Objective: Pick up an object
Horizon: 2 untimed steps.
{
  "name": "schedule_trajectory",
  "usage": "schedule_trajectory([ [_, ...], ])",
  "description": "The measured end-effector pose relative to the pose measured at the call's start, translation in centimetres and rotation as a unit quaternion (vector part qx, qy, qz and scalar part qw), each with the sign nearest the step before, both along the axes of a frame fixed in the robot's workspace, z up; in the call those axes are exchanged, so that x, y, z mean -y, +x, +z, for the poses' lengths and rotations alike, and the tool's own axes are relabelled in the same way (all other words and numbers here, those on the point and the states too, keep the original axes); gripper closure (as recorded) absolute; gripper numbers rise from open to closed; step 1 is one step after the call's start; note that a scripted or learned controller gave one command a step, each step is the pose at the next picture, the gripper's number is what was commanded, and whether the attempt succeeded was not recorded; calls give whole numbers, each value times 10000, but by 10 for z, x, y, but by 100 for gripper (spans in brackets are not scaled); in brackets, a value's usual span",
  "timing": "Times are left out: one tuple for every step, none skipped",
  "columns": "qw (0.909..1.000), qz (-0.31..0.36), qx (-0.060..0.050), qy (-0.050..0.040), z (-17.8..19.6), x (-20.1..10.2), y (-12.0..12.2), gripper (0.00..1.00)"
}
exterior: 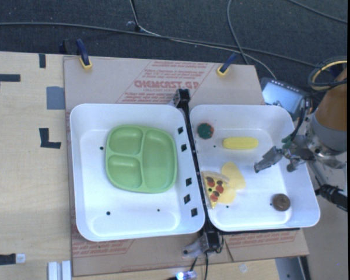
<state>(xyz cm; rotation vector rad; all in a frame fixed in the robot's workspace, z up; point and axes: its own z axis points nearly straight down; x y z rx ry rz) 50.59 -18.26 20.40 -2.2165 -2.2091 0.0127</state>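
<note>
The right bin (254, 221) holds a yellow oblong piece (240, 143), a small dark green ball (205, 130), a yellow pizza-slice toy (220, 184) and a small brown round piece (280, 202). My gripper (276, 165) hangs over the right side of this bin, right of the pizza slice and up from the brown piece. Its fingers are spread open with nothing between them. The grey arm with its orange band (332, 112) reaches in from the right edge.
The left bin (81, 156) holds a green divided plate (142, 158). A black divider (189, 156) runs between the bins. Cables cross the dark floor behind the bench, and two clamps (83, 57) hold the board's far edge.
</note>
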Motion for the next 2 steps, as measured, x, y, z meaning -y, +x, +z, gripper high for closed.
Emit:
schedule_trajectory([
  [10000, 21, 63, -14, 7, 0, 3, 0],
  [10000, 22, 44, -10, -41, -7, 9, 0],
])
